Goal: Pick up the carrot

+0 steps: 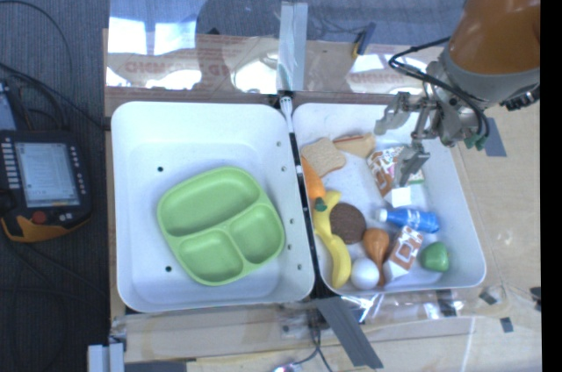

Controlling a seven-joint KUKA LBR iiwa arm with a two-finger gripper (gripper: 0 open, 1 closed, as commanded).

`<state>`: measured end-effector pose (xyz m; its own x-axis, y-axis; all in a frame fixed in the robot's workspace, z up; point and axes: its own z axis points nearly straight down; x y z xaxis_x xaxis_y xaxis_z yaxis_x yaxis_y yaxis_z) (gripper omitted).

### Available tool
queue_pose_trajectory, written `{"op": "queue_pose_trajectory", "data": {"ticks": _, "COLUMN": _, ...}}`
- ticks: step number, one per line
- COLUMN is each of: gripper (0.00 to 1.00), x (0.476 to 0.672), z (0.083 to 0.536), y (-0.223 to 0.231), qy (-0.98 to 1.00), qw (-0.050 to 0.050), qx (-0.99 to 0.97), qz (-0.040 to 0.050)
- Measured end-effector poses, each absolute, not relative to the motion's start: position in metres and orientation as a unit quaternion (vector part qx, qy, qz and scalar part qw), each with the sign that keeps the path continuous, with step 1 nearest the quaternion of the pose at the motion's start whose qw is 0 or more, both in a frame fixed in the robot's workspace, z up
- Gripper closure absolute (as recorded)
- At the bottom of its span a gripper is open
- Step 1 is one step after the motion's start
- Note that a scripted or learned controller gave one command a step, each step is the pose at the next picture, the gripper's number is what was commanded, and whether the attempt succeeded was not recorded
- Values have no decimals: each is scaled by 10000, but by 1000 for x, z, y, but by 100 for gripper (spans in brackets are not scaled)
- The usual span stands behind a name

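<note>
Grey two-finger gripper [413,138] hovers at the right-hand shallow white plastic bin's [465,212] 1 o'clock, fingers spread, nothing between them. Slim orange carrot [312,183] lies at 9 o'clock against the wall, under a bread slice [324,156], hence awkward access.

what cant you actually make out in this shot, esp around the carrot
- Carrot, camera view: upper end tucked under the bread slice, lower end behind the banana.
- End effector, camera view: fingers too small and blurred to judge.
- Arm, camera view: cut off by the top and right edges.
</note>
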<state>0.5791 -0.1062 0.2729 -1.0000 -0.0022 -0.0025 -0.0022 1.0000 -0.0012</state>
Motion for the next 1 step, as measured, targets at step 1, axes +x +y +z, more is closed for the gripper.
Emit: {"op": "queue_pose_trajectory", "data": {"ticks": 1, "gripper": 0, "x": 577, "z": 179, "y": -32, "qy": 9997, "qw": -40, "qx": -249, "qz": 12}}
